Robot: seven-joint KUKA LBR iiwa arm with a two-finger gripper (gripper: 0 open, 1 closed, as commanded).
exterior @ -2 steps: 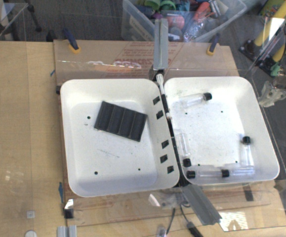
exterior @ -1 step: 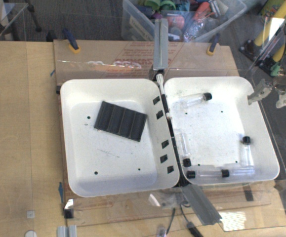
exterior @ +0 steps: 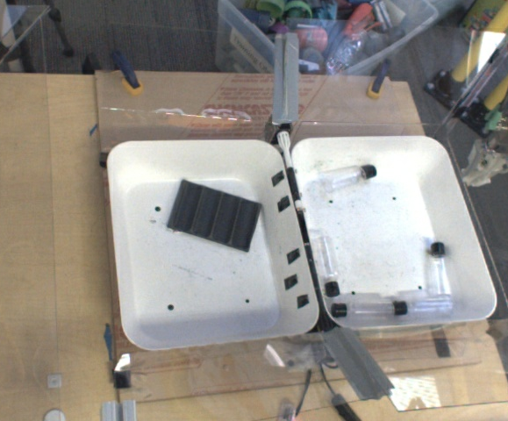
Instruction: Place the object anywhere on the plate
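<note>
Two white bins [exterior: 131, 235] hold a black ribbed plate [exterior: 214, 215] and clear tubes [exterior: 346, 174]; no legible writing.

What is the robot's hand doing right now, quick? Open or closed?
Gripper: beside the right bin's far rim, too blurry to tell whether it is open or closed.

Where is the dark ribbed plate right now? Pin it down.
In the camera view, the dark ribbed plate lies flat in the left bin, toward its upper middle, tilted slightly, apart from the central divider.
</note>
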